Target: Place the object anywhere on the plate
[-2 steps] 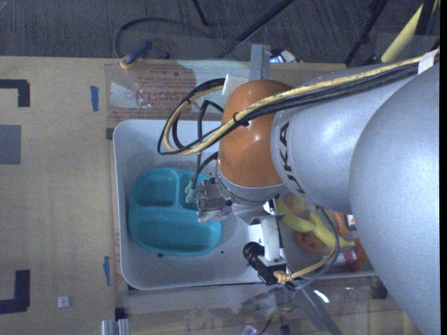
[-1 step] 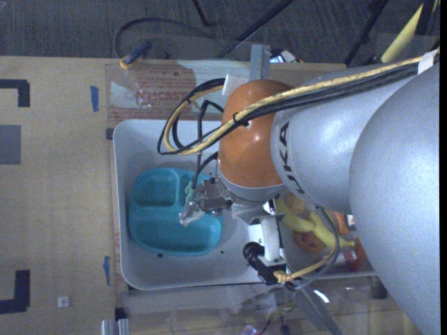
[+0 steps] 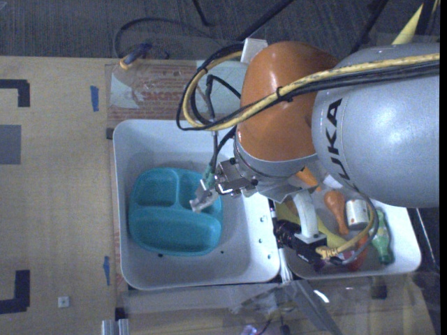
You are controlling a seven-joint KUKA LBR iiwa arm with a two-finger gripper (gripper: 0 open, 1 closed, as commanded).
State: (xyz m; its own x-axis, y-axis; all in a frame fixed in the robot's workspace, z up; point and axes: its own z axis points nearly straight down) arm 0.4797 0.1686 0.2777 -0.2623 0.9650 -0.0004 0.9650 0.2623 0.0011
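A teal divided plate [image 3: 171, 211] lies in the left white bin [image 3: 133, 152]. My gripper [image 3: 204, 199] hangs over the plate's right edge, reaching in from the right under the orange wrist band. A small green thing [image 3: 209, 178] shows right at the fingers, too small to tell whether it is held.
The right bin [image 3: 405, 253] holds several loose items: an orange piece [image 3: 336, 211], a green bottle-like thing [image 3: 380, 243], a white and a yellow piece. The big grey arm covers most of that bin. Cables loop above the left bin's far wall.
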